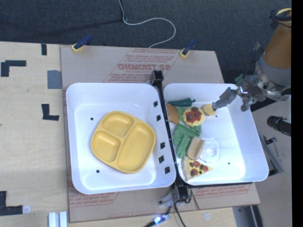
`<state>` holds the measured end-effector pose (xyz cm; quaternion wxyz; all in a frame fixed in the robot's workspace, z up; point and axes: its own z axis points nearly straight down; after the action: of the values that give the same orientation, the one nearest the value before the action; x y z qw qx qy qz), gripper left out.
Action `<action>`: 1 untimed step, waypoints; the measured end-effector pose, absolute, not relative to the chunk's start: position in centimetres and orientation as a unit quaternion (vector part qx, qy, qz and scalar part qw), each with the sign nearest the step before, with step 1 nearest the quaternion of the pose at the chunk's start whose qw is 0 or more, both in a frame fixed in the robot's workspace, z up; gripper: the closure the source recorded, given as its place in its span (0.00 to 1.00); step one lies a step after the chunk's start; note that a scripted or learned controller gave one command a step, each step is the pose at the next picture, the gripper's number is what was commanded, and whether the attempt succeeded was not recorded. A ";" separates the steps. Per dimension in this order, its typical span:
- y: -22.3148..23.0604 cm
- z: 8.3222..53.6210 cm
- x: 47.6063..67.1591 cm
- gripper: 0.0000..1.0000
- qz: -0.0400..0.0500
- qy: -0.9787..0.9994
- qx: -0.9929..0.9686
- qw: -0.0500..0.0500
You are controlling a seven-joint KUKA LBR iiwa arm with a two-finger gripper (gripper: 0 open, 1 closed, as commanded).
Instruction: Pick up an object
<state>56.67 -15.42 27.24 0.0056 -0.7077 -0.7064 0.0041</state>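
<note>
The right bin (246, 145) holds a heap of toy food along its left side: a green pepper (182, 101), a round pizza (192, 116), a small yellow piece (208, 109), an orange piece (172, 113), green leaves (183, 136), a tan bun (195, 148), a clear lid (211, 149) and a pizza slice (197, 168). My gripper (235, 102) hovers over the bin's far right corner, open, with nothing between its fingers. One finger (223, 99) slants toward the yellow piece and ends just right of it.
A yellow divided plate (123, 141) lies in the left bin (78, 126). A black divider with clips (161, 126) runs between the two bins. The arm's orange band (280, 41) stands past the right bin's far edge.
</note>
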 end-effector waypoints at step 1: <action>-15.4 27.9 56.9 0.00 0.001 -0.707 -0.707 0.000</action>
<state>56.86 -15.40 27.94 0.0004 -0.7067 -0.7075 0.0005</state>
